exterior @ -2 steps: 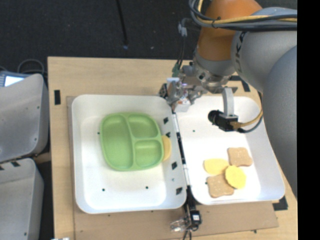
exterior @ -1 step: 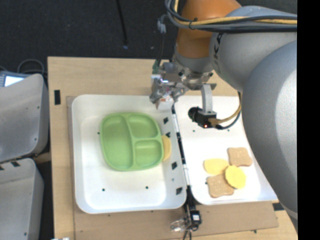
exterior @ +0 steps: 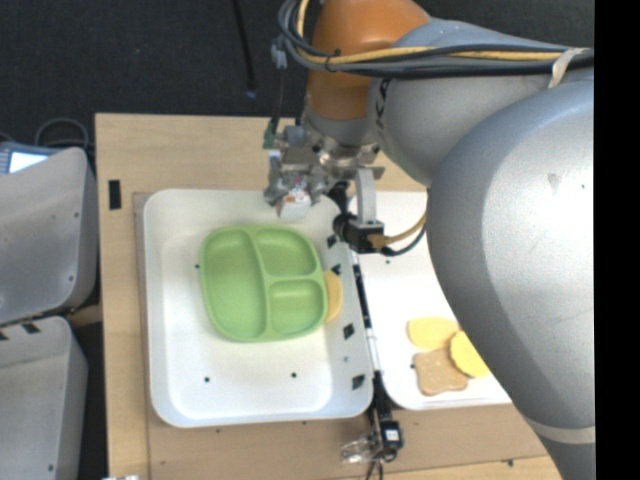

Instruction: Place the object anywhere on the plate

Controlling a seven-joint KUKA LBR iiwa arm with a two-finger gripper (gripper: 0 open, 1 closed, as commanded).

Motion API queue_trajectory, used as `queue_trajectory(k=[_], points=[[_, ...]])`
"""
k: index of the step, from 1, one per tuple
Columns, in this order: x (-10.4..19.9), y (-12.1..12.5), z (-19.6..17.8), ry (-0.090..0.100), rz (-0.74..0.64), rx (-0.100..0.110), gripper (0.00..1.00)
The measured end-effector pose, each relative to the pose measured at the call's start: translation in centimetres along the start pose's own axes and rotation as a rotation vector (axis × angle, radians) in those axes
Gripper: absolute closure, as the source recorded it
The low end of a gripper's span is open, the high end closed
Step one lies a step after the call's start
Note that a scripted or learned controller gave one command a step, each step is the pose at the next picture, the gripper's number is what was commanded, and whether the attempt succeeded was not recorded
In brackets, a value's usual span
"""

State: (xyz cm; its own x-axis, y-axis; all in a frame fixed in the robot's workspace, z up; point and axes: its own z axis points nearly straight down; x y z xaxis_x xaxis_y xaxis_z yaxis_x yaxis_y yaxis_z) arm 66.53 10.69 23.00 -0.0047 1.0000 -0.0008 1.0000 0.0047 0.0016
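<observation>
On the left, in the left white bin point(exterior: 170, 368), a green plate point(exterior: 262, 283) with three little rooms and no food in them. Just past its far edge, the gripper point(exterior: 293, 196), hanging low, too blurry to tell if spread or pinching; then a yellow slice point(exterior: 334, 296) touching the plate's right edge, and in the right white bin point(exterior: 400, 290) two yellow pieces point(exterior: 432, 331) and a brown toast piece point(exterior: 438, 373). Looks like the picking-up step, so next probably go down on one food piece, pinch it well, lift it and carry it over the plate.
</observation>
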Motion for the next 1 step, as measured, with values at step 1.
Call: queue_trajectory(k=[1], points=[[-0.21,-0.06,-0.20,-0.001,0.001,0.000,0.00]])
